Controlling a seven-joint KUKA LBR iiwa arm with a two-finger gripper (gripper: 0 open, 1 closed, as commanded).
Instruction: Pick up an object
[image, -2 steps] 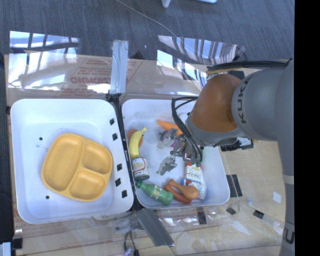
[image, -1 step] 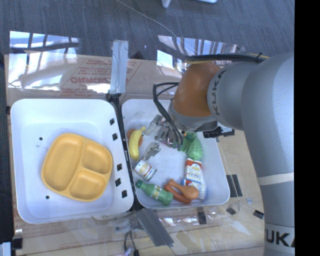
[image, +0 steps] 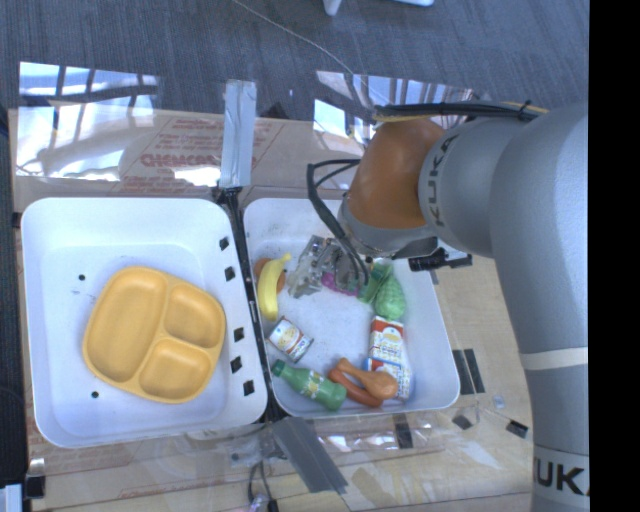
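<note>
A dark grey, ribbed carpet floor (image: 150, 30) fills the top of the frame, crossed near the top centre by a thin pale cable (image: 300, 40). Below it lies the worktop (image: 490, 300), pale wood-coloured at the right side. A flattened brown cardboard sheet (image: 180, 150) with red print covers the upper left of the worktop, held by a strip of grey tape (image: 238, 130) running down the middle. Shiny clear plastic panels (image: 85, 85) along the upper edge throw back bright white glare. Short black tape marks (image: 468, 370) dot the lower right.
</note>
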